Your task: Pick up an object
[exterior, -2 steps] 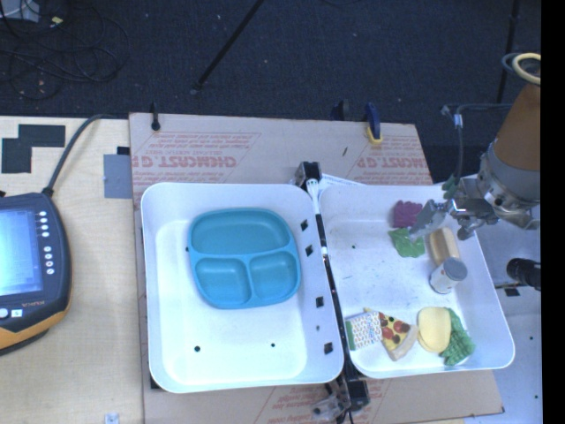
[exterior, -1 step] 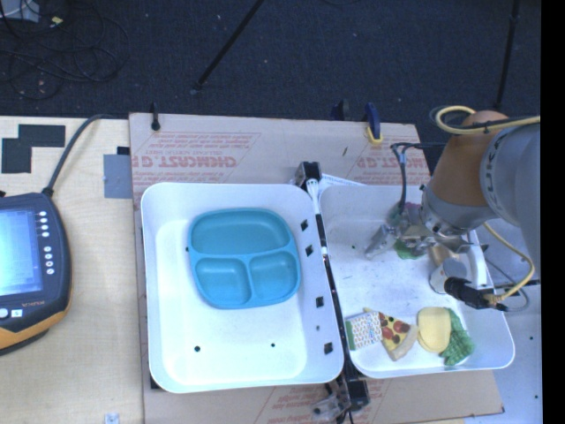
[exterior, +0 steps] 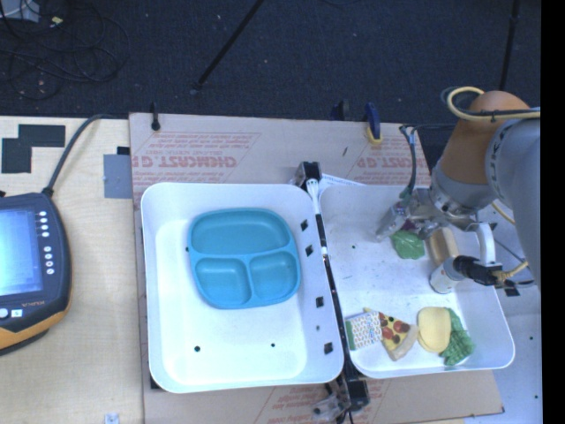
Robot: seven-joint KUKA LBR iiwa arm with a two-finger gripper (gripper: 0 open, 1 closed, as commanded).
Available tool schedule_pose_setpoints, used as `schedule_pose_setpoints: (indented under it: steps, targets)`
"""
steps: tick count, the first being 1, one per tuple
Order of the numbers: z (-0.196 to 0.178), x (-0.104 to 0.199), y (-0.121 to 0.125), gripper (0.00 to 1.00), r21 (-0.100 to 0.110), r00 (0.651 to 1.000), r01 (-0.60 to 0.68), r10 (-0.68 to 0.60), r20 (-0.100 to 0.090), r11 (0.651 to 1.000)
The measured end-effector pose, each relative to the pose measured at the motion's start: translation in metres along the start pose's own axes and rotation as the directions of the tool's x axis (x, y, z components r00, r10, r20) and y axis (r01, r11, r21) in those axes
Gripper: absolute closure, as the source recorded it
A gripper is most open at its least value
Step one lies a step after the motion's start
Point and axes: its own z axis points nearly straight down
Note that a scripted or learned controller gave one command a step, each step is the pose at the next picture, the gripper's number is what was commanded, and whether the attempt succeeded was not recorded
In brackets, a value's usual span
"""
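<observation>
My gripper is low over the upper right part of the right bin, reaching in from the right. A small green object lies right under its tip, touching or nearly touching it. Whether the object is gripped cannot be made out. Along the front of that bin lie a pizza slice toy, a small green-and-white patterned block, a yellow rounded piece and a green leafy piece.
A blue divided plate lies in the left bin. A black divider with clips runs between the bins. A teach pendant rests on the bench at the far left. The arm's body crowds the right bin's right edge.
</observation>
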Motion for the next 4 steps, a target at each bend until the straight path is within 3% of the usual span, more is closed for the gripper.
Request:
schedule_pose_setpoints:
  steps: [1, 2, 3, 4]
  targets:
    - [-0.011, 0.0, -0.001, 1.0, 0.002, 1.0, 0.001, -0.001, -0.001, 1.0]
    - [-0.01, 0.0, -0.001, 0.0, 0.003, 1.0, 0.001, -0.001, -0.001, 1.0]
    - [0.001, -0.013, -0.002, 0.0, 0.002, 1.0, -0.003, 0.003, -0.001, 1.0]
    - [-0.011, -0.013, -0.001, 1.0, 0.0, 1.0, -0.002, 0.002, 0.0, 1.0]
